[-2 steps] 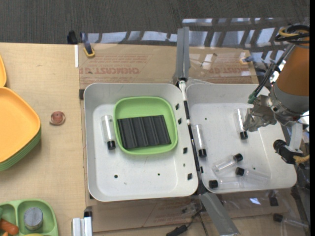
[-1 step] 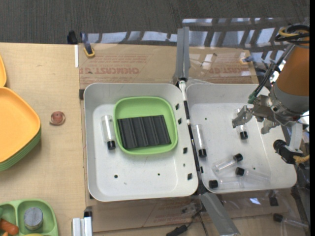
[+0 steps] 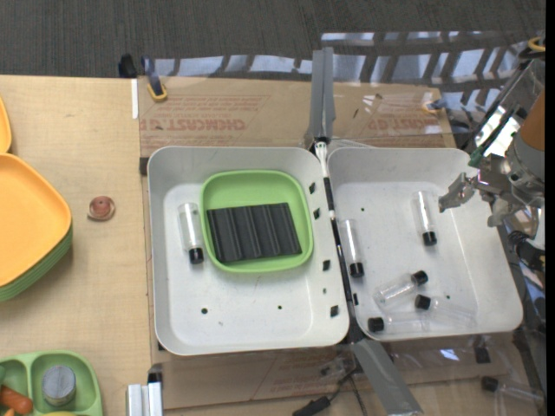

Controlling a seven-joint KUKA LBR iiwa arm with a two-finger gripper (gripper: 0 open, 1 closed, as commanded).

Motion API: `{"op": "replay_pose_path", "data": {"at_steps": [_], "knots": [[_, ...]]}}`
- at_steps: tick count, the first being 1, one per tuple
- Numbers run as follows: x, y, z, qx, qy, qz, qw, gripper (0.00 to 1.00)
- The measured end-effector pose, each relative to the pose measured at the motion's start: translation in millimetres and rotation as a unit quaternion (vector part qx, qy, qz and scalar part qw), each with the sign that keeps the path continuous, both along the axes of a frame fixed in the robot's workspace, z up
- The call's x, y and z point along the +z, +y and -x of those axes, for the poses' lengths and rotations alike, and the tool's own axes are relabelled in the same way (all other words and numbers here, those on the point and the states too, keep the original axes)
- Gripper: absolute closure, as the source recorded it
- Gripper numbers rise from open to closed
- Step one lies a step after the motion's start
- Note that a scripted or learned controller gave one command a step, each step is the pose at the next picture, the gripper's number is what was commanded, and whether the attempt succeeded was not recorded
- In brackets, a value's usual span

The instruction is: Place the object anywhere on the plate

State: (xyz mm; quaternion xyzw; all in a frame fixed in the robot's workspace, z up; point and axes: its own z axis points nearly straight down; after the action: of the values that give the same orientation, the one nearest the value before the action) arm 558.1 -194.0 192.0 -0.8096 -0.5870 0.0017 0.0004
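A lime-green plate [image 3: 257, 189] bearing a dark ribbed block [image 3: 256, 232] sits in the white left bin [image 3: 243, 323]; clear black-capped vials [image 3: 190, 230] lie about.

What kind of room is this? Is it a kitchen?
Probably not a kitchen; it looks like a robot test lab. A robot arm reaches over two white bins. One holds a green plate, the other clear tubes, all on a cardboard-covered bench.

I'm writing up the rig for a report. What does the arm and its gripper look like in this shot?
At the view's right edge, the arm is grey with an orange band above the wrist and a small green mark on its pale upper section. The gripper below is dull grey metal, slim and angular. Darker hardware sits under the wrist.
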Motion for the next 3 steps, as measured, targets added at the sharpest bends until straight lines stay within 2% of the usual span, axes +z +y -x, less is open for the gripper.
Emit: {"op": "replay_pose_path", "data": {"at_steps": [1, 2, 3], "knots": [[7.9, -0.1, 0.0, 0.001, 0.001, 0.0007, 1.0, 1.0], [7.9, 0.0, 0.0, 0.001, 0.002, 0.0007, 1.0, 0.0], [-6.8, -4.6, 30.9, -0.028, 0.001, -0.0004, 0.9996, 0.0]]}}
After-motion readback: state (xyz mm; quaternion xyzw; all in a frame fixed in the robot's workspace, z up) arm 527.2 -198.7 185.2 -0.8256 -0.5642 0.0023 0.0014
